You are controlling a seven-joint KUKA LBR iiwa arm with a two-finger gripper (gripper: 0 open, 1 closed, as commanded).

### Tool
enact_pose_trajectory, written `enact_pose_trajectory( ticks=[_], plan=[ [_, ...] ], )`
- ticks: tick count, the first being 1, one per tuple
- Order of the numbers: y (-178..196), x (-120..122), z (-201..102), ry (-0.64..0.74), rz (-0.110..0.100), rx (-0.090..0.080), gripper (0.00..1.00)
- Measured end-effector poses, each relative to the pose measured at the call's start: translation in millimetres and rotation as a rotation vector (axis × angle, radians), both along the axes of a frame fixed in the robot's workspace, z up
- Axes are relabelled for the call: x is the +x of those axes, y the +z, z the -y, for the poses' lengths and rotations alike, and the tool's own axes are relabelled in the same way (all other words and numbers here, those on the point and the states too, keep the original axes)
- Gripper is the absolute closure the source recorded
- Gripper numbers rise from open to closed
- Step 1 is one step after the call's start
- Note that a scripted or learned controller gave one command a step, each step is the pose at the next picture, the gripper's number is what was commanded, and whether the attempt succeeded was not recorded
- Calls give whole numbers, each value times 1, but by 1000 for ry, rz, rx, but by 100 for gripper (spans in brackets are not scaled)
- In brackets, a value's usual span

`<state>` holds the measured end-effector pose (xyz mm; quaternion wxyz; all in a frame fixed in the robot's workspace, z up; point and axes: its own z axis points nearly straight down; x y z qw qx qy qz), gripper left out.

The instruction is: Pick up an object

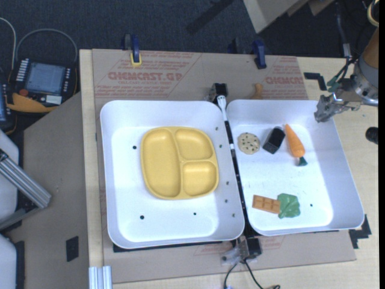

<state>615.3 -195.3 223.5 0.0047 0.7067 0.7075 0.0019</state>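
Lower right of frame, near edge of the right bin [346,205]: orange cracker [265,204] lay touching the green broccoli piece [289,206]. Further up in that bin: round cookie [248,142], just beside it a black block [274,140], then the carrot [294,142], orange with green tip, lying at a slant. All of them loose on the bin floor, none lifted.

Left bin [120,209] held a yellow divided plate [179,161], three compartments, centre-left of frame.

Hand [325,108] sat at the upper right of frame, over the far right rim of the right bin, well apart from every object. It held nothing and touched no item. How far open it was: couldn't tell, too small and blurred. Arm came in from the right edge, wrist pointing left toward the bin corner.

Far edge of the counter [180,71]: two blue clamps [135,48]. Upper left off the counter: a handheld pendant [43,80] with screen.
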Motion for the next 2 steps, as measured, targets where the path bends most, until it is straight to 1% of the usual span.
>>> enact_pose_trajectory(
  ticks=[1,2],
  plan=[
    [39,1,0,0,-2,1,100],
    [39,16,-56,5,-5,5,100]
  ],
)
